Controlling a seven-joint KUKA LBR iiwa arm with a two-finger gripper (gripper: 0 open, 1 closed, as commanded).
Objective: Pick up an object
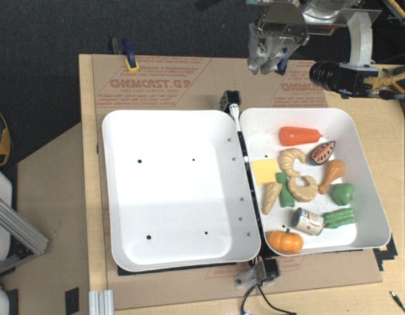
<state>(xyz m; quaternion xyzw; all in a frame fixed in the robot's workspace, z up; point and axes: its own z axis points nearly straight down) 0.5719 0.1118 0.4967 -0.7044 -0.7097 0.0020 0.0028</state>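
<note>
The gripper [273, 63] hangs above the tabletop [189, 77] behind the bins, its fingers slightly apart and holding nothing. Below it, the right bin [366, 176] holds toy foods: an orange carrot [298, 135], yellow cheese [264, 171], a small pumpkin [285, 241]

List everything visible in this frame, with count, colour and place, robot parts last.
Bins: 2, white, side by side on the bench.
Carrot: 1, orange, right bin, far end.
Watermelon slice: 1, red and dark, right of the carrot.
Croissant: 1, tan, right bin, middle.
Cheese: 1, yellow, right bin, left side.
Drumstick: 1, orange-brown, right side.
Pepper: 1, green, right side.
Pumpkin: 1, orange, near corner.
Clamp: 1, blue and yellow, board's far edge.
Gripper: 1, grey, above the board beyond the right bin.
</note>
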